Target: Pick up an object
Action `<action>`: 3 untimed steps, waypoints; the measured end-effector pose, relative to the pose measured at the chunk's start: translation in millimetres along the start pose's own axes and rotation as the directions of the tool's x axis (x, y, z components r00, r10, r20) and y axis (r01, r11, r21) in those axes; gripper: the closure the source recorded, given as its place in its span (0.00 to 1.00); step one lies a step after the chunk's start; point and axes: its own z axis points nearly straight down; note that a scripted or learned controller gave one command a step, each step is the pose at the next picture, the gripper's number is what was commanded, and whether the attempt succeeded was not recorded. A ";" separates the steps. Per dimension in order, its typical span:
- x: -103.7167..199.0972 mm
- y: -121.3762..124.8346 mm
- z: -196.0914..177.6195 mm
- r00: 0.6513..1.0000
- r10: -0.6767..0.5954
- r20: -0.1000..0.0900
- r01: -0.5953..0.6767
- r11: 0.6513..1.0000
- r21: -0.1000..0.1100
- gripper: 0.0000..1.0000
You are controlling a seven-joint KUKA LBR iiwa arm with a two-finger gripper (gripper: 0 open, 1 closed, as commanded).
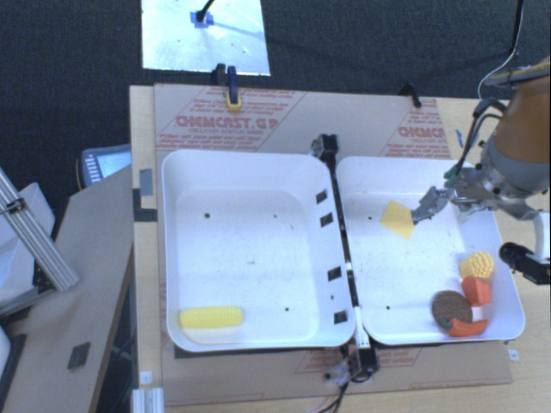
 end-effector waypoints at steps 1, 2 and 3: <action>-78.8 -12.4 -68.7 1.000 0.008 0.006 -0.008 1.000 -0.008 0.00; -73.7 -10.7 -75.9 1.000 -0.002 0.003 0.002 1.000 -0.006 1.00; -77.9 -51.9 -149.7 1.000 0.004 0.004 -0.004 1.000 -0.009 1.00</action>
